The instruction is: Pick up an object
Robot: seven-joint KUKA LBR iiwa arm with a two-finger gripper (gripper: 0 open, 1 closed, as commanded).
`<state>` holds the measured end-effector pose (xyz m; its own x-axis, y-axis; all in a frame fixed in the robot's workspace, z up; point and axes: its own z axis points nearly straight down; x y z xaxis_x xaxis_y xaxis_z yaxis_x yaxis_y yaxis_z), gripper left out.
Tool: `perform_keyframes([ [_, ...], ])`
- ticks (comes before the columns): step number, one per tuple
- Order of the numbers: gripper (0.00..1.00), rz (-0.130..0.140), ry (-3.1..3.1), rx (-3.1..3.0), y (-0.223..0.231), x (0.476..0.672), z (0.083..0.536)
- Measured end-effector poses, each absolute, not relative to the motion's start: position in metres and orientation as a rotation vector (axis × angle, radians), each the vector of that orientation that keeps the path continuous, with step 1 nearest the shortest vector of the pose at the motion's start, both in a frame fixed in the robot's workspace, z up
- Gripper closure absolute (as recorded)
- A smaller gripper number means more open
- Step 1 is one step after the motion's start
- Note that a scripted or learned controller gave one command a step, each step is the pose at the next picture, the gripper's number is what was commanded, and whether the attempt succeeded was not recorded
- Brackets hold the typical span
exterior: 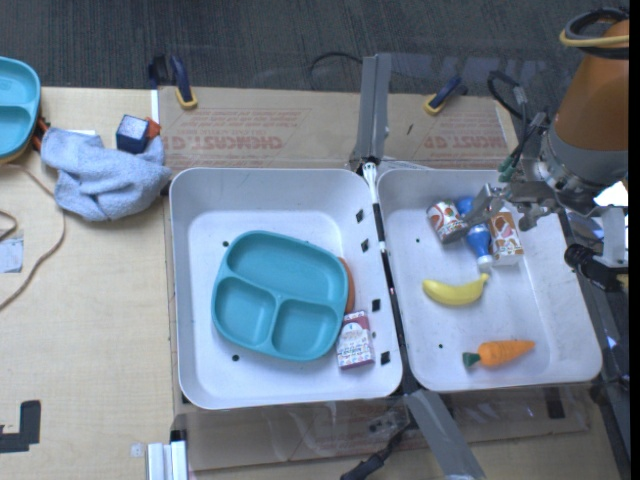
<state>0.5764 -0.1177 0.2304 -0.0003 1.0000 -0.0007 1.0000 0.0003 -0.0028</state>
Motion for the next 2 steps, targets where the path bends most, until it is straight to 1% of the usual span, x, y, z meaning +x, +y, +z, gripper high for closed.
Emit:
perform_keyframes([
  [1, 0.0, -0.025, -1.985, -2.466, -0.1684, 0.6481, 0.1171],
  [2, 0.0, -0.028, -2.071, -2.398, -0.1756, 0.644, 0.11],
])
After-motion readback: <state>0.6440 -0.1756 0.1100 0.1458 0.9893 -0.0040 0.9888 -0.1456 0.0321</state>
